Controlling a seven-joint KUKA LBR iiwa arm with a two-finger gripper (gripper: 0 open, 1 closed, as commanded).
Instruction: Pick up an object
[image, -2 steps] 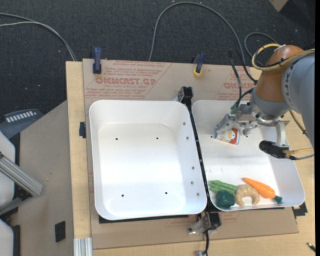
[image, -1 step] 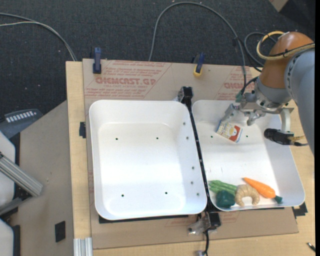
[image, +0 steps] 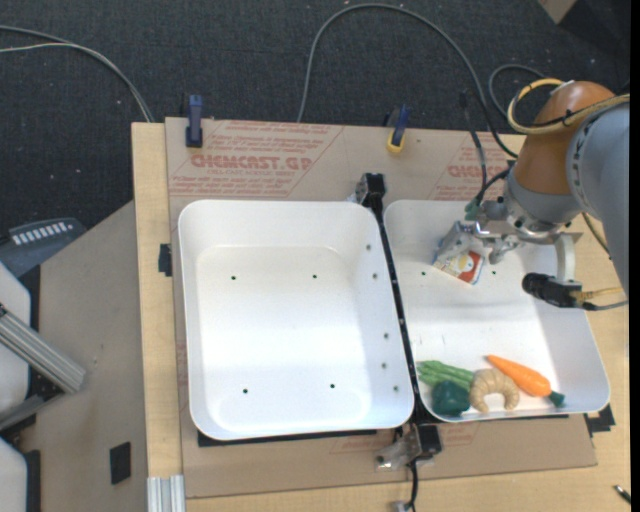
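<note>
My gripper (image: 471, 250) hangs over the back of the right bin (image: 570, 330), reaching in from the right. A small white and orange packet (image: 466, 266) sits between its fingertips, tilted, and the fingers look shut on it. Along the right bin's front edge lie an orange carrot (image: 520, 375), a beige ginger-like piece (image: 495, 390), a light green vegetable (image: 445, 373) and a dark green one (image: 450, 399). These lie well in front of the gripper, apart from it.
The left bin (image: 200, 300) stands beside the right one, with a black divider (image: 390, 300) between them. A black part of the arm (image: 550, 289) sticks out over the right bin's right side. Blue and yellow clamps (image: 193, 118) hold the board at the back.
</note>
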